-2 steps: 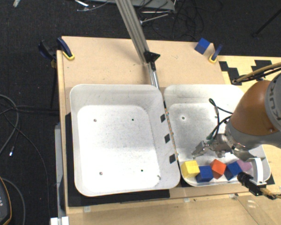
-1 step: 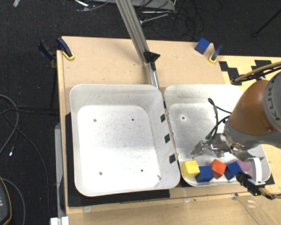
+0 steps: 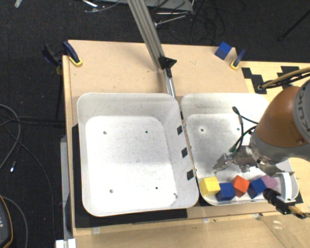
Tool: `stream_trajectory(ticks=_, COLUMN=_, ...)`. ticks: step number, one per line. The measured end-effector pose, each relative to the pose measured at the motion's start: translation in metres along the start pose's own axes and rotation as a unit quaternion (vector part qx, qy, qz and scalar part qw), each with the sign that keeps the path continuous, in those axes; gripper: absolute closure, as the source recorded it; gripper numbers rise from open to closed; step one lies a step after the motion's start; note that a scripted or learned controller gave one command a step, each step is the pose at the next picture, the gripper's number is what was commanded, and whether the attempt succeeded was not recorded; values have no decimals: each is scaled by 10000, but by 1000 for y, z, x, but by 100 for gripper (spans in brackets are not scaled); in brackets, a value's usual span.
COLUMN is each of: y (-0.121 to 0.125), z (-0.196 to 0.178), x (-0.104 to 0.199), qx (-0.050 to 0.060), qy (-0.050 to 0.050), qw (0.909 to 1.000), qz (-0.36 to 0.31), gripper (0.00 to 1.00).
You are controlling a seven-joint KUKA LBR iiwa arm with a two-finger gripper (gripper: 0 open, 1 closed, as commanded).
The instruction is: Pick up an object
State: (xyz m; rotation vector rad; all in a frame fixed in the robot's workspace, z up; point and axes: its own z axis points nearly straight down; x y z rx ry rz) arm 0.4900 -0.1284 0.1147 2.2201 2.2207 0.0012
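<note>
The metal jaws, spread apart with nothing between them, are seen in the right white bin, just above the small yellow cube by the bin's near wall.

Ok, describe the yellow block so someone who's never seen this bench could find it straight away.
Start at the right bin of the two white ones and follow its near edge, where a row of small blocks sits. The yellow block is the leftmost, beside a blue block; it is the only yellow one.
</note>
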Motion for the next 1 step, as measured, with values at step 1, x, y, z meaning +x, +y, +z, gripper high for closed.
stream_trajectory(ticks=1, y=0, z=-6, x=-5, qx=-1, qy=0, qw=10000, qz=3, gripper=0)
